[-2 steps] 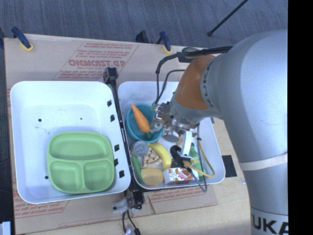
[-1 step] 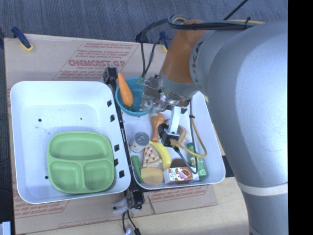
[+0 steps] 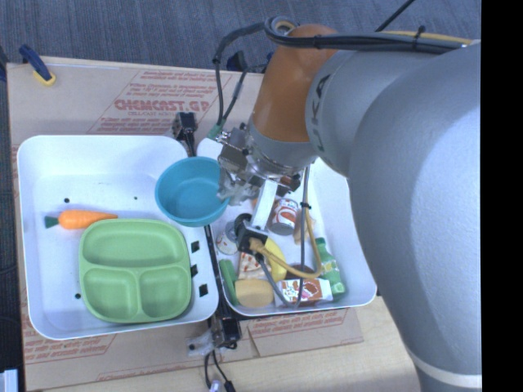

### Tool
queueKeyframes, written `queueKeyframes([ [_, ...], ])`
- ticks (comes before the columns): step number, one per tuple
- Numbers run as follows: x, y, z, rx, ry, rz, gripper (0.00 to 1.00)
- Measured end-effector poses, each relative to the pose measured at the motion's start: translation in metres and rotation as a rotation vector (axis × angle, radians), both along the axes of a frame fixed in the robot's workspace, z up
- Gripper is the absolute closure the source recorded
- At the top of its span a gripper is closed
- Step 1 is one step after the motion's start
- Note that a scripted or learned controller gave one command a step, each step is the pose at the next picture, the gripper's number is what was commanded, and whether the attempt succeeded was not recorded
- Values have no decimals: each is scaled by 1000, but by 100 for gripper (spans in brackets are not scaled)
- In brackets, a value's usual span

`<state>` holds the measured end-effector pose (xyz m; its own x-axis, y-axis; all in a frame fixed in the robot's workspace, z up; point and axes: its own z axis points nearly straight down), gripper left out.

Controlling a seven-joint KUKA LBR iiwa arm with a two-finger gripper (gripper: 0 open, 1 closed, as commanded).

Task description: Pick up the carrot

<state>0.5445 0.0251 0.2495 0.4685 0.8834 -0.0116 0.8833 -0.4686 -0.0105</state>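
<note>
The carrot [image 3: 82, 219] is lying flat in the left bin [image 3: 33, 243], near its left wall and just above the green divided tray [image 3: 135, 269], apart from the blue bowl [image 3: 193, 190]. The gripper [image 3: 233, 188] hangs over the bowl's right rim, at the divide between the two bins, well away from the carrot. Honestly can't tell whether it's spread or pressed together.
</note>
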Motion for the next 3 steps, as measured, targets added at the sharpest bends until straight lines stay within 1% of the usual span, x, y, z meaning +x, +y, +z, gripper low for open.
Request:
queueKeyframes([
  [1,0,-1,0,0,1,-1,0],
  [2,22,12,131,2,-13,97,0],
  [3,35,-50,-11,9,6,419,0],
])
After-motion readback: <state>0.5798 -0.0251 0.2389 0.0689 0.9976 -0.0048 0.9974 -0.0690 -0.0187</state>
